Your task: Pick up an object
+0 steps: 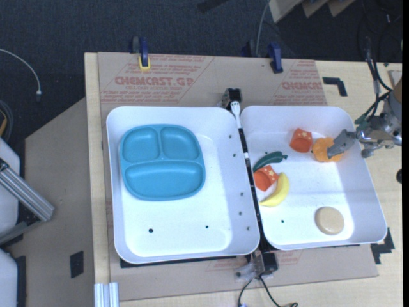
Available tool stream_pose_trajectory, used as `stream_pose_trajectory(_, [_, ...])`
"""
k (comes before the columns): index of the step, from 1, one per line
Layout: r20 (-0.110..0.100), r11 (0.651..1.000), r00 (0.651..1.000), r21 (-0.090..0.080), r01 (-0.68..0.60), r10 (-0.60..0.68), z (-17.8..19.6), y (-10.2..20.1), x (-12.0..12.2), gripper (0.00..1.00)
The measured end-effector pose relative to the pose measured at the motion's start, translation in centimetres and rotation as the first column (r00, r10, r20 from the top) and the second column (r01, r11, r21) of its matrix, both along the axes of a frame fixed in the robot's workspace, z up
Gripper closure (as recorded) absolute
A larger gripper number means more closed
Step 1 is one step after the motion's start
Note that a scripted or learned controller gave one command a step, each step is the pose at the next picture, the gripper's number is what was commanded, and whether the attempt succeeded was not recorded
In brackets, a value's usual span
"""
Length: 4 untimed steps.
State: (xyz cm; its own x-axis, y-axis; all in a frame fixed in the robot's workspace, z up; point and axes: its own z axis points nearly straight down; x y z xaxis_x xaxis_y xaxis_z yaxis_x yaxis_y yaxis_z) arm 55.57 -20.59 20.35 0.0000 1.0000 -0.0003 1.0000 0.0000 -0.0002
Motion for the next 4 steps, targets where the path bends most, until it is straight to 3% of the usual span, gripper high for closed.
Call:
stream_pose_trajectory(2, [-0.004,1.000,1.000,0.003,0.000,0.000,-10.5,0.5,-1.7,0.00])
stream_pose_trajectory(3, [-0.003,1.000,1.000,0.002,0.000,0.000,-12.0,0.5,-1.7,0.00])
stream_pose_trajectory(4, [0.001,1.000,1.000,0.000,0.000,0.000,-10.8,0.5,-1.6,1.00])
